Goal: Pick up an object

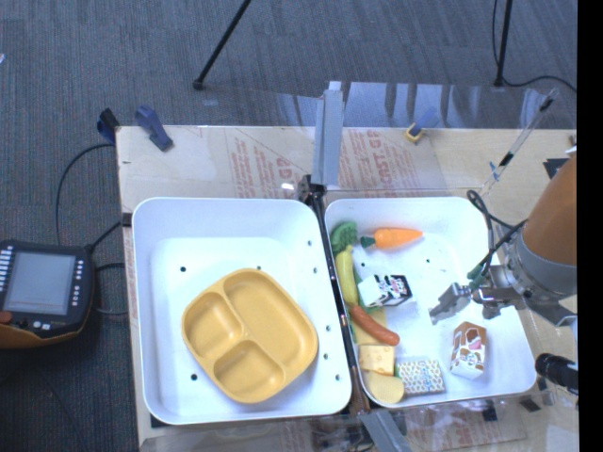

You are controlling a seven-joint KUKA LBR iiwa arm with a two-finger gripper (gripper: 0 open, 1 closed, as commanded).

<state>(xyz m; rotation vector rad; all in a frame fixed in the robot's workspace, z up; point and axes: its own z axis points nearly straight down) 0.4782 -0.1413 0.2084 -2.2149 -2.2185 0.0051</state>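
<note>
Camera view | gripper [453,301] over right bin [443,213], open/closed: cannot tell | risk: toys crowded, carton [468,348] may get knocked

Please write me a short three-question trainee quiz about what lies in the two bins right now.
1. True or false: the yellow divided plate lies in the left bin.
2. Which item lies nearest the gripper: A) carrot, B) small carton, C) banana?
3. Fill in: the toy foods lie in the ____ bin.

Key: 1 true; 2 B; 3 right.
</note>
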